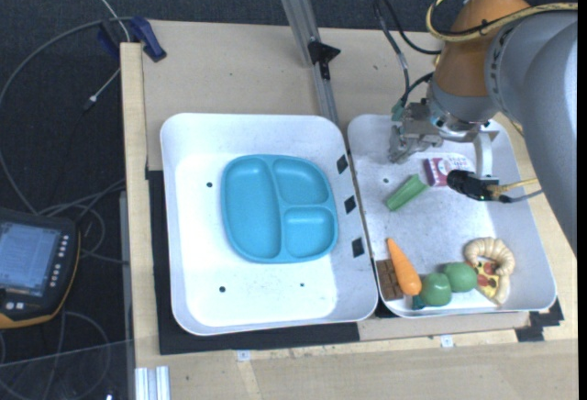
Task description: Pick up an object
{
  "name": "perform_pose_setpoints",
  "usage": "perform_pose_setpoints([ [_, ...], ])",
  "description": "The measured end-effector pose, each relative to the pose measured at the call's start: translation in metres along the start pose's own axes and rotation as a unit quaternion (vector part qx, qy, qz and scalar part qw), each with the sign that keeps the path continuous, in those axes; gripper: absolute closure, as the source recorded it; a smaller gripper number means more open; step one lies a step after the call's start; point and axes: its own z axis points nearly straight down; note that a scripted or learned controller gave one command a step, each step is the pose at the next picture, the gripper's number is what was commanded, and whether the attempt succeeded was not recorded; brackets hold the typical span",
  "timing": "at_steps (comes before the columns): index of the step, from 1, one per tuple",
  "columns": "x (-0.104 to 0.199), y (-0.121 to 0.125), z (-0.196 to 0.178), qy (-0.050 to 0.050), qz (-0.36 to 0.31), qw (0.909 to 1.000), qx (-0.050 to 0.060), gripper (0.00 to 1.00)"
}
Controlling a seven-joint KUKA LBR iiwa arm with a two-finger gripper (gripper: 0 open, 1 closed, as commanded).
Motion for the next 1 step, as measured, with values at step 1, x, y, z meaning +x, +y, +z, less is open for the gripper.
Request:
perform_pose_setpoints([
  [1, -0.0062, 0.0066, -0.0483, -0.001, 0.0, 1.0, -0.003, 1.0],
])
